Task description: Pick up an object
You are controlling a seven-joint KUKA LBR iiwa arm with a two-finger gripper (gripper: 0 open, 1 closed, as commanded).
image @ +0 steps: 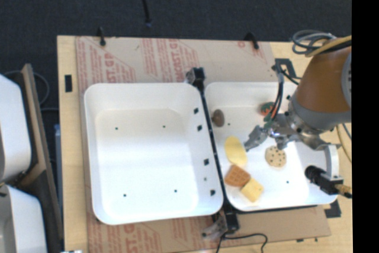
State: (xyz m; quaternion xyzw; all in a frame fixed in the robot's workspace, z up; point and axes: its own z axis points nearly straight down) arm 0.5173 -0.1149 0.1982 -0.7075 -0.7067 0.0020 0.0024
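Note:
The right bin [296, 198] holds several small items: a brown ball [218, 118], a pale yellow oval piece [235, 151], a round speckled cookie [275, 157], an orange waffle square [237, 176], a yellow block [252, 190] and a green and orange item [267, 108] partly hidden by the arm. My gripper [267, 139] hangs low over the middle of this bin, between the yellow oval and the cookie. It is open, one finger [254, 137] pointing left toward the oval, and nothing sits between the fingers.
The left bin [95, 127] lies beside the right one, a black divider rail [204, 127] between them. The arm's orange band [323, 86] covers the right bin's far right corner. A black fitting [320, 178] sits at its right edge.

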